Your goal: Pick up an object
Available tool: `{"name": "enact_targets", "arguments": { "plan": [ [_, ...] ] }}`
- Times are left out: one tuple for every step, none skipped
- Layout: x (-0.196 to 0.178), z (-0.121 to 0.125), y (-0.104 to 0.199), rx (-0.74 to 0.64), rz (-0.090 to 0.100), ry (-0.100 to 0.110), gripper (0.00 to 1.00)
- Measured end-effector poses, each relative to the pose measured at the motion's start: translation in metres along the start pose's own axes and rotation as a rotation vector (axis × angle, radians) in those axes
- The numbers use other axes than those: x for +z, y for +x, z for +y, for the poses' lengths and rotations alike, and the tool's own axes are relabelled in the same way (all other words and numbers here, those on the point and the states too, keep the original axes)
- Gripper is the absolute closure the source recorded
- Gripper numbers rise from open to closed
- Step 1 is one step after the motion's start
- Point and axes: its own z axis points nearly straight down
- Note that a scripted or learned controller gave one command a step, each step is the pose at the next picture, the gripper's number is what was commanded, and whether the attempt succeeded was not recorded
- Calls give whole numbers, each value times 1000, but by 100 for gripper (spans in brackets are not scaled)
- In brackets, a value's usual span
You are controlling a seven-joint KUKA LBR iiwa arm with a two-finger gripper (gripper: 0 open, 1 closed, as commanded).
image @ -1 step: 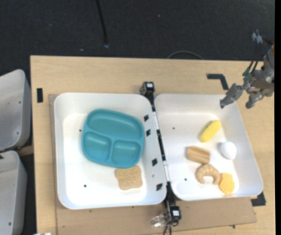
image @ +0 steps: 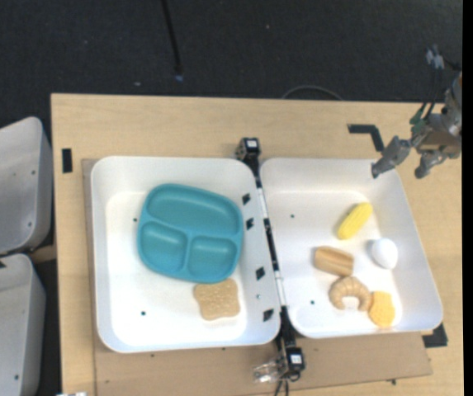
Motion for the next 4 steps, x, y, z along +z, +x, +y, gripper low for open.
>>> {"name": "enact_targets", "arguments": {
  "plan": [
    [60, 6, 4, -2, 0, 6, 0],
    [102, 2, 5, 1, -1, 3, 0],
    [144, 3, 6, 3, -1, 4, 0],
    [131, 4, 5, 3, -2, -3, 100]
  ]
}}
